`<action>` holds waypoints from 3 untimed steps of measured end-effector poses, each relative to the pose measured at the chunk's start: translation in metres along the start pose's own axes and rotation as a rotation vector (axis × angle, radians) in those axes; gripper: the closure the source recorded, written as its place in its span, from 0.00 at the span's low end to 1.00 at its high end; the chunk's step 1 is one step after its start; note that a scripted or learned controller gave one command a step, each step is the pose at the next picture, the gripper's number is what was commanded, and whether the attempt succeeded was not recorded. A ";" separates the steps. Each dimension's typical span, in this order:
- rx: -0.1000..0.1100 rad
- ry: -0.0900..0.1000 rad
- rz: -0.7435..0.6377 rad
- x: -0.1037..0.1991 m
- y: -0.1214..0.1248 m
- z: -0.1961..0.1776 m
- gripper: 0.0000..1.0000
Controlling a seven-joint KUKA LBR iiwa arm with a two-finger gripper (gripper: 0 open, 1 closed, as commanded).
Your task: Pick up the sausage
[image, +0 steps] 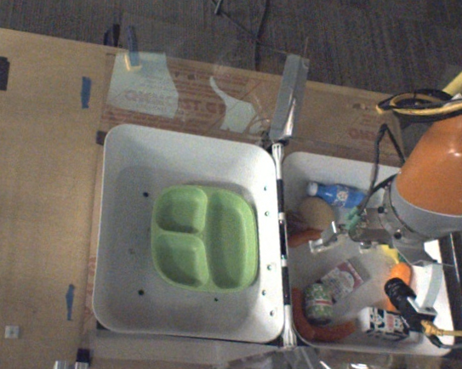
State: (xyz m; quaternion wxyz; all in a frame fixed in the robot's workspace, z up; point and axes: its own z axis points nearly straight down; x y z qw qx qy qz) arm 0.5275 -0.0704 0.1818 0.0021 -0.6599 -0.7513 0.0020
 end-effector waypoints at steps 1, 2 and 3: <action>0.000 0.000 0.046 -0.008 -0.022 -0.066 0.00; -0.001 -0.001 -0.019 0.015 0.043 -0.005 0.00; 0.001 0.002 -0.182 -0.036 0.016 0.057 0.00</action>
